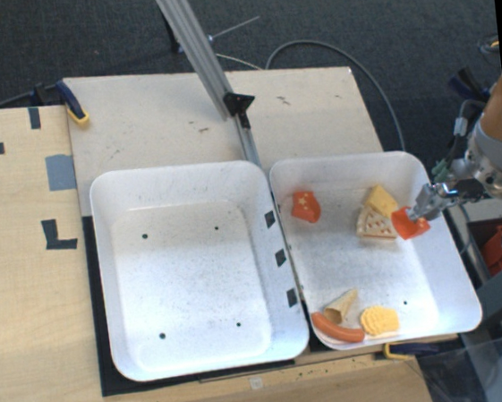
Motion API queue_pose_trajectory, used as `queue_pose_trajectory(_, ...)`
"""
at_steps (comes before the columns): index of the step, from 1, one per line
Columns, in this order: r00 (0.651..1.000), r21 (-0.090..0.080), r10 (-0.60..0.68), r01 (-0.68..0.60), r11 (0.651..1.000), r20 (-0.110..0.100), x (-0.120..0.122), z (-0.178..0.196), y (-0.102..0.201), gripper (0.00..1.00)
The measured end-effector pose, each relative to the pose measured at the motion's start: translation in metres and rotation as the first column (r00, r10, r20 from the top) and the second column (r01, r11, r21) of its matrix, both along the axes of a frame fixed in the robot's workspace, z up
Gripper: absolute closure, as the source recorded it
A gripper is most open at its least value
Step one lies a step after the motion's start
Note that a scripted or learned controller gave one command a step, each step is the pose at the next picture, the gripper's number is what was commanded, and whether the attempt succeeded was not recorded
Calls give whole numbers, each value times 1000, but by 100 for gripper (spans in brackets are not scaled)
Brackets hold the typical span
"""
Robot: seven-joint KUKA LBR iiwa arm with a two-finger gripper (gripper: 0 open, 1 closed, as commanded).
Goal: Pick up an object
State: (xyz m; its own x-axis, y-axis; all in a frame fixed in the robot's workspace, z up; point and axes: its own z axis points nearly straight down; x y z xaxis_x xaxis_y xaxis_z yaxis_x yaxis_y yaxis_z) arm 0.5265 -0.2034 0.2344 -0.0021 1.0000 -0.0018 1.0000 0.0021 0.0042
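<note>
My gripper (418, 212) reaches in over the right rim of the right bin (441, 291). A small red piece (410, 224) sits between its fingertips, and the fingers are shut on it. Just left of the red piece lie a tan wedge (375, 225) and a yellow cheese wedge (380, 200), close to the gripper. A red-orange piece (305, 206) lies near the bin's left wall.
At the right bin's front edge lie a tan cone (344, 303), a red sausage (335, 327) and a round yellow piece (379, 320). The left bin (186, 266) adjoins on the left. A metal pole (203, 57) slants over the bench behind the bins.
</note>
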Motion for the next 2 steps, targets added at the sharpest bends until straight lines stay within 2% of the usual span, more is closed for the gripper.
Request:
queue_pose_trajectory(1, 1000, 4, 4, -4, 1000, -6, 4, -9, 56, 100)
queue_pose_trajectory(2, 1000, 4, 6, -6, 1000, -5, 20, -1, 114, 100)
